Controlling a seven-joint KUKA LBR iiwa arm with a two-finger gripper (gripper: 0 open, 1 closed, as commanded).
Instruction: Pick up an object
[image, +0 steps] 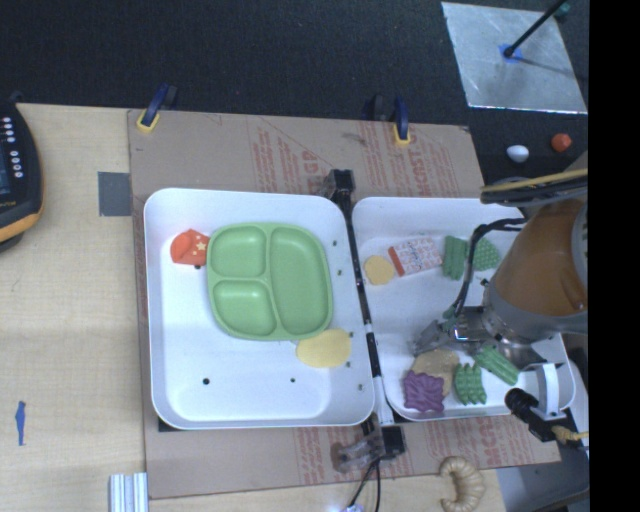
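1. Across the bench lies a brown cardboard sheet (300, 150) held by clamps at its far edge, and on it sit two shallow white bins side by side: the left bin (180, 390) and the right bin (375, 215).
2. From the right edge the arm (545, 270) reaches over the right bin, its orange band broad and close to the camera, hiding much of that bin's right half.
3. Inside the left bin a green divided plate (270, 280) with three compartments lies flat, near the bin's far side.
4. Below the arm's wrist the gripper (450, 335) hangs low over the near part of the right bin; whether its pincer is apart or together I cannot tell, and nothing is seen between the tips.
5. Just beside the plate's near right corner rests a pale yellow piece (324, 348), touching or nearly touching the plate's rim.
6. At the plate's far left corner sits a red item (188, 247).
7. Within the right bin, a purple toy (424, 391) and a green toy (469, 383) lie by the near wall, with a tan piece (436, 362) just beneath the gripper.
8. Farther back lie a small wrapped packet (415, 255), a round yellow piece (379, 269) and a green block (456, 256).
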